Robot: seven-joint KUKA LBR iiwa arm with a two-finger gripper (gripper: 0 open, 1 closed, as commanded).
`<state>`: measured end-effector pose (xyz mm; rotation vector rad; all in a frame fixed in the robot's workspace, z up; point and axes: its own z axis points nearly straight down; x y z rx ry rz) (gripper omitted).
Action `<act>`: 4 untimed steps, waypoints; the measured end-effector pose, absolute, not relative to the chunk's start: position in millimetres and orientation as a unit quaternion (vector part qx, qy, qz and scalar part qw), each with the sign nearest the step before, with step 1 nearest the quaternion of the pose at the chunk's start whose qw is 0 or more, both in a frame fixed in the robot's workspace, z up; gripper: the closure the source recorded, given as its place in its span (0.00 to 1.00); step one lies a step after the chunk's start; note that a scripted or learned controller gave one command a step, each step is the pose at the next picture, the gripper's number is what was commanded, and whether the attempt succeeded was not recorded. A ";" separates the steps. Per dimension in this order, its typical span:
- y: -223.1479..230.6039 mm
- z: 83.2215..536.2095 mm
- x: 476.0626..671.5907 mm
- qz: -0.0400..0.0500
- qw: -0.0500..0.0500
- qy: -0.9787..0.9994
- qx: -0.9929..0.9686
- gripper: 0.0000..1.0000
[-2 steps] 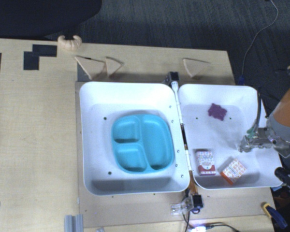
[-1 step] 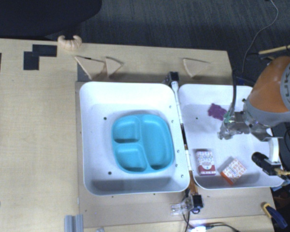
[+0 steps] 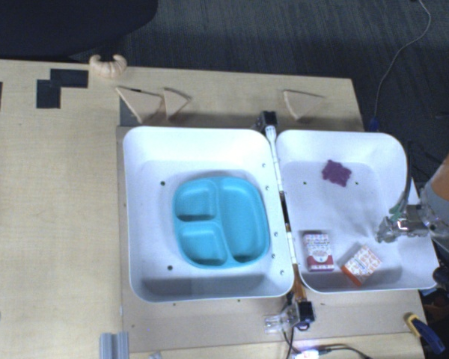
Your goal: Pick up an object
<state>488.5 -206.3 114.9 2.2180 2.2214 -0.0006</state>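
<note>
I saw the gripper (image 3: 395, 227) at the right edge of the right bin (image 3: 389, 149), over the bin's right wall; I couldn't tell how far it was spread, and nothing showed between its tips. The grey arm (image 3: 445, 200) with its orange band came in from the right. Nearest to it, a small orange-and-white box (image 3: 361, 264) lay tilted on the bin floor, just left and below. Beside that, a red-and-white box (image 3: 319, 250) sat close to the bin's left wall. A purple block (image 3: 337, 173) lay well apart, toward the far side of the same bin. In the left bin (image 3: 142, 223) I noted a blue divided tray (image 3: 221, 219) with three compartments, lying flat in the middle. Both bins rested side by side, touching, on the pale wooden counter (image 3: 52, 223).
</note>
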 end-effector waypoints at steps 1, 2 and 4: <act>-136.9 156.0 523.0 0.002 0.001 0.709 0.705 1.00; -138.0 155.7 522.4 0.001 0.001 0.709 0.706 0.00; -167.6 98.6 491.4 0.004 0.006 0.709 0.706 1.00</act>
